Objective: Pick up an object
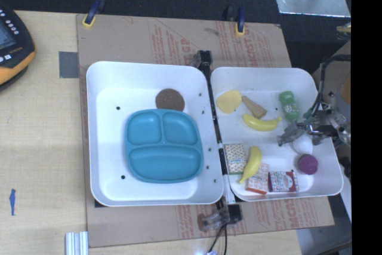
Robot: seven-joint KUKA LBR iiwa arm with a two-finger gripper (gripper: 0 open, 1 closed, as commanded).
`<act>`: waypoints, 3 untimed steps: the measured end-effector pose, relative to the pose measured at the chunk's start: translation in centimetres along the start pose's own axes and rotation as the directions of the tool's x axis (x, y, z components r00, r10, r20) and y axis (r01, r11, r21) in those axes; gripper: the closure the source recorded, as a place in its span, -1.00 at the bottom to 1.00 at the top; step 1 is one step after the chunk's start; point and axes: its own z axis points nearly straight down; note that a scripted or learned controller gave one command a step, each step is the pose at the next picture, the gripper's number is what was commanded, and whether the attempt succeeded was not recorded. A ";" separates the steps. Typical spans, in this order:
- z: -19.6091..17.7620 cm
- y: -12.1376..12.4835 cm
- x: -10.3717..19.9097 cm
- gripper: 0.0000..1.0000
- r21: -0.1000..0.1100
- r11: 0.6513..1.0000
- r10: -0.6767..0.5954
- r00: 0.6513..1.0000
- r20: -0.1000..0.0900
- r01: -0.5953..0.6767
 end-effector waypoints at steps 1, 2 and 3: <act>7.9 3.2 5.6 -1.00 0.004 1.000 -0.007 1.000 -0.003 0.007; 11.7 2.2 6.5 -1.00 -0.005 1.000 0.001 1.000 0.000 -0.001; 10.4 2.3 6.5 1.00 -0.007 1.000 -0.003 1.000 -0.002 0.003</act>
